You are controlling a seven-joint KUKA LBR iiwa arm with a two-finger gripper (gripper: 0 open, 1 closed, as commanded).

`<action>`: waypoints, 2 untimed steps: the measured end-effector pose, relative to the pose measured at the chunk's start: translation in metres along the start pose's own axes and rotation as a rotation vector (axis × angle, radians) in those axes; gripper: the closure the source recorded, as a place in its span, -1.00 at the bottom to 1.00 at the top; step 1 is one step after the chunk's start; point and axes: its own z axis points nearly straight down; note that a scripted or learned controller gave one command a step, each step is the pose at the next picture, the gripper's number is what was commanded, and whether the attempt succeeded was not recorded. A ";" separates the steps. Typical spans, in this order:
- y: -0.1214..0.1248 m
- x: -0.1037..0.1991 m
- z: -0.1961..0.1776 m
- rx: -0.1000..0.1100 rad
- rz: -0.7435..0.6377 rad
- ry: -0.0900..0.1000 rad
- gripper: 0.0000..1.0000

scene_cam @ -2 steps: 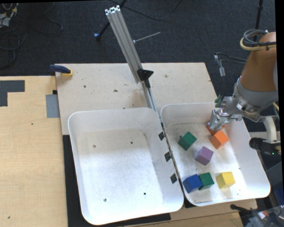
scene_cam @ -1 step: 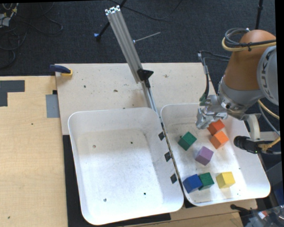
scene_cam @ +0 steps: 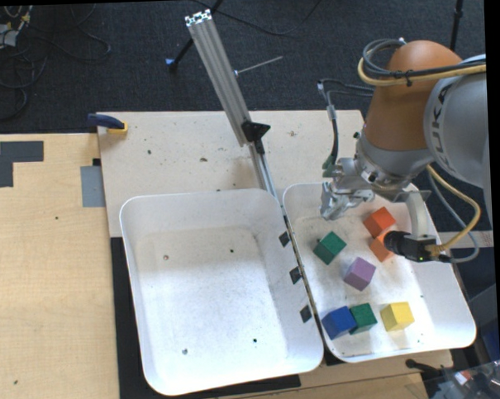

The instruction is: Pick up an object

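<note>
While the pincer (scene_cam: 339, 200) hangs over the upper part of the right bin (scene_cam: 454, 330), near its left wall, no block sits between its fingers, and whether they are spread or closed cannot be told at this angle. Seven candidate blocks lie in that bin: a green cube (scene_cam: 329, 248) just below the pincer, two orange cubes (scene_cam: 380, 222) to its right, a purple cube (scene_cam: 359, 273), and a blue cube (scene_cam: 339, 322), a second green cube (scene_cam: 363, 316) and a yellow cube (scene_cam: 396, 315) along the near edge. By this evidence, the grasp and the lift both remain.
</note>
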 end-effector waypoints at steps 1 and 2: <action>0.017 0.042 0.001 0.000 0.000 0.000 1.00; 0.024 0.085 0.009 0.001 0.001 -0.001 1.00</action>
